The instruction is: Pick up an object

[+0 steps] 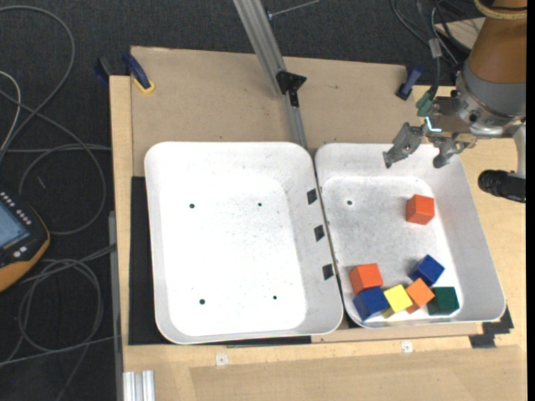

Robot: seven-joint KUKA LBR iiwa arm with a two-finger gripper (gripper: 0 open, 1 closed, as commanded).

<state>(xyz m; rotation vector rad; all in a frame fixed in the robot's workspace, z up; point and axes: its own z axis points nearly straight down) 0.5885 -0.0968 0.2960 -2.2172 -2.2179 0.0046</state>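
Above the far edge of the right bin (468, 224), the gripper (423, 149) is seen with its two fingers spread wide apart, and nothing is held between them. It is carried by the grey arm (493, 65), whose orange band is visible at the upper right. Nearest to it, a red-orange cube (420, 209) is found alone on the bin floor, apart from the fingers. Further toward the near edge, a cluster of blocks is gathered: an orange cube (365, 276), a blue cube (370, 302) touching it, a yellow cube (398, 298), a small orange cube (420, 293), a second blue cube (429, 269) and a dark green cube (445, 300). Beside this bin, the left bin (167, 174) is set, with a metal pole (266, 40) slanting across the bench (209, 90) behind both.
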